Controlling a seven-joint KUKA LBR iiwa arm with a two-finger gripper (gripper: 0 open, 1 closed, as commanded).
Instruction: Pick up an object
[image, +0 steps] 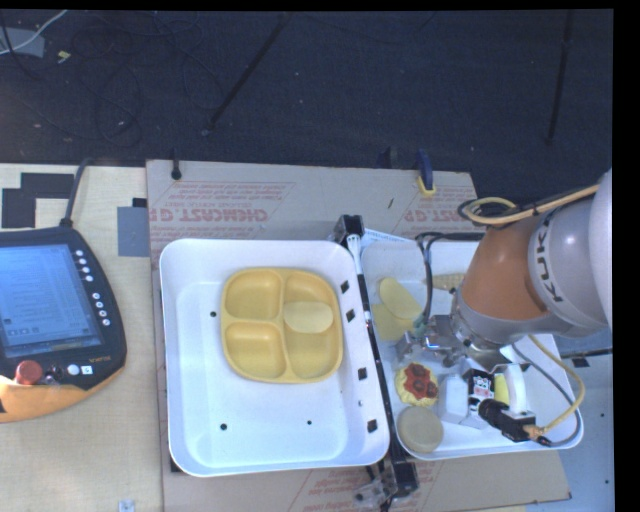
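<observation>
**Claw and surroundings.** My claw (426, 345) hangs low over the middle of the right bin (566, 440), wrist turned downward, presumably so it can descend straight onto whatever lies beneath. I cannot tell whether it is spread or pressed together: my arm (520, 280) covers most of it, and only glints of metal show at its edge. Nothing is seen pinched in it.

Candidate objects crowd this bin. A red-and-yellow toy (417, 383) lies just beside the claw at 6 o'clock, and a tan disc (420, 428) farther along the same line. A pale cup (397, 300) sits near at 11 o'clock. The toy, being nearest, is the likeliest target.

At 9 o'clock, well apart in the left bin (190, 400), rests a yellow plate (262, 345) with an oval piece (308, 317) in one compartment.

**Hidden.** The bin floor under my arm is hidden. White bits (455, 397) at 5 o'clock are too small to name.
</observation>
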